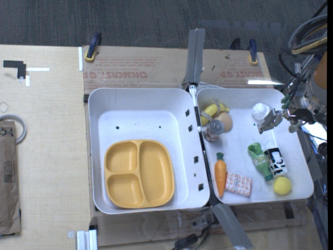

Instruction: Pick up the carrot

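Note:
The carrot [220,176], orange with a small green top, lies lengthwise at the left side of the right bin [244,95], near its front, right beside the divider. My gripper [270,121] hovers over the right part of that bin, well to the right of the carrot and further back. It is open, with nothing between its fingers.
Around the carrot lie a pink-orange packet [238,184], a green item [256,156], a black packet [276,161] and a yellow lemon [282,185]. Further back are a yellow toy [215,110], a tan ball [224,123] and a white object [260,110]. A yellow divided plate [139,172] sits in the left bin [135,100].

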### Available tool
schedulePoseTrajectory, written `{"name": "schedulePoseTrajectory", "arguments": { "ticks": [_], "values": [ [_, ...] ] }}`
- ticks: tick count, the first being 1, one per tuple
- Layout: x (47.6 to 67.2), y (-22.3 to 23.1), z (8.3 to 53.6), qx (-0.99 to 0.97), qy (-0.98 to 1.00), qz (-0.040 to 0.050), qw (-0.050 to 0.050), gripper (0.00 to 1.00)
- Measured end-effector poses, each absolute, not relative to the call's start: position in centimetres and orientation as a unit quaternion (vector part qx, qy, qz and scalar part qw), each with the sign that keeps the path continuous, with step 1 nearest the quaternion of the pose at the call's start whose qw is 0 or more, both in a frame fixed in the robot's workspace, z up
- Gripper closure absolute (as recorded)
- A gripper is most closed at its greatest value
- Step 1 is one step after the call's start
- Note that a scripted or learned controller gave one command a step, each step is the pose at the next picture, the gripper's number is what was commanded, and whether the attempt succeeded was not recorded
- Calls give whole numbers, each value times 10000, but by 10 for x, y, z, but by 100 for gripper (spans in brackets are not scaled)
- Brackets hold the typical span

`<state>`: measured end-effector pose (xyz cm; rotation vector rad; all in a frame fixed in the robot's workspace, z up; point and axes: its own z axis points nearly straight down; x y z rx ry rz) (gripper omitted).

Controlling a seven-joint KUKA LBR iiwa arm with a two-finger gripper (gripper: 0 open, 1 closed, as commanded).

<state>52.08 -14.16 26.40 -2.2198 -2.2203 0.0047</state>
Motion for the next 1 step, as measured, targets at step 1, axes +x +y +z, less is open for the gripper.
{"name": "schedulePoseTrajectory", "arguments": {
  "ticks": [1],
  "values": [
    [499,-84,319,-7128,-7014,15,4,0]
  ]
}}
